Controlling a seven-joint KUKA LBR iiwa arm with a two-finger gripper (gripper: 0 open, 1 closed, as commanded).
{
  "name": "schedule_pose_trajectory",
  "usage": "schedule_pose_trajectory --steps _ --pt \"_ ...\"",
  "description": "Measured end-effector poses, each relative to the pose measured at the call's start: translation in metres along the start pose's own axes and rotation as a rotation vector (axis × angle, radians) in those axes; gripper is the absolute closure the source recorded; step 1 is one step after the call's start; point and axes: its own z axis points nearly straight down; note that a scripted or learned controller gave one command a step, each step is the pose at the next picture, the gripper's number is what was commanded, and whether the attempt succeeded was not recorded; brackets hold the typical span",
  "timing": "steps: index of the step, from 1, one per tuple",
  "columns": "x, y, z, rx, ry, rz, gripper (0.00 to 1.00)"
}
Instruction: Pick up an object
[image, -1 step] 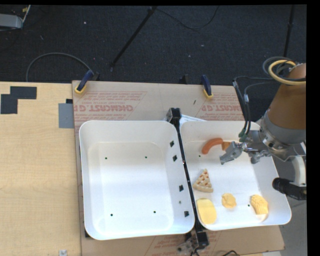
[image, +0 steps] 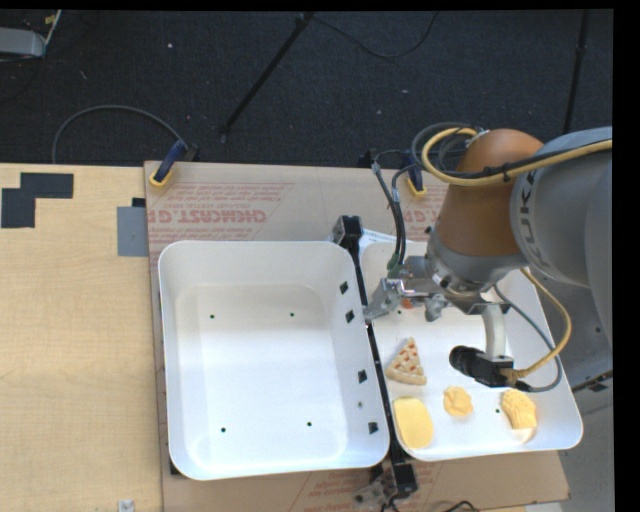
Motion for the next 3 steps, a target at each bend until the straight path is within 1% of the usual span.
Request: schedule_pose_trajectory --steps 1,2,3 --pt "-0.073 0.055 -0.081 -0.011 -0.003 0.01 0.0" --pt "-0.091 0.068 0.014 0.004 -0.001 0.007 0.0" --pt "-0.107 0.068 0.09 0.002 0.0 0.007 0.0"
